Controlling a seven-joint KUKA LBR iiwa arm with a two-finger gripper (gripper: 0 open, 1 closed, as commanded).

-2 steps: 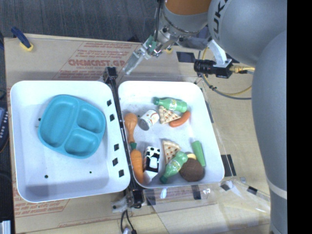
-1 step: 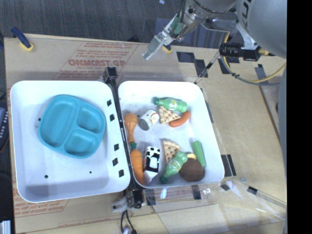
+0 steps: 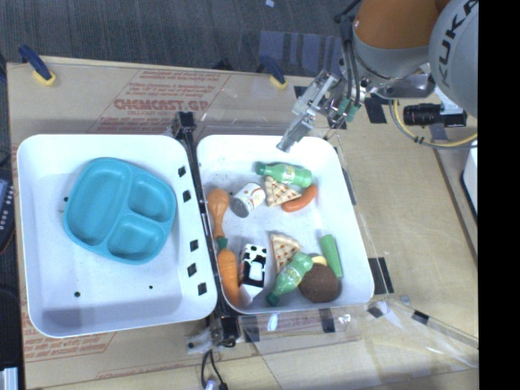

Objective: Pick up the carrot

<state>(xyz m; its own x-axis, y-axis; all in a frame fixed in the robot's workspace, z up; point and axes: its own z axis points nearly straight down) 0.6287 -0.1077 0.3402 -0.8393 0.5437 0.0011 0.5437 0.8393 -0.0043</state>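
Camera view: the gripper (image 3: 294,134) hangs at upper centre of the frame, over the top rim of the right bin (image 3: 351,210); whether its jaws are spread or pressed together I cannot tell, since one slim grey tip is all that reads clearly, and nothing sits between them. The carrot (image 3: 228,276) lies low in the frame against the right bin's left wall, orange body with a small green top, its long axis running nearly up and down the picture, the green end toward the top. From the gripper it lies down and to the left, well apart, across the clutter in the bin. Just beside it to the right stands a black-and-white carton (image 3: 254,266), close to touching, so a grasp across the carrot's width looks cramped on that side. A chicken drumstick (image 3: 217,207) of similar orange lies directly above it and could be mistaken for it. Writing: "KUKA" in part on the arm (image 3: 455,23) at upper right; red print reading roughly "CHEMCAST GP" on the board (image 3: 154,104) above the left bin (image 3: 41,242)
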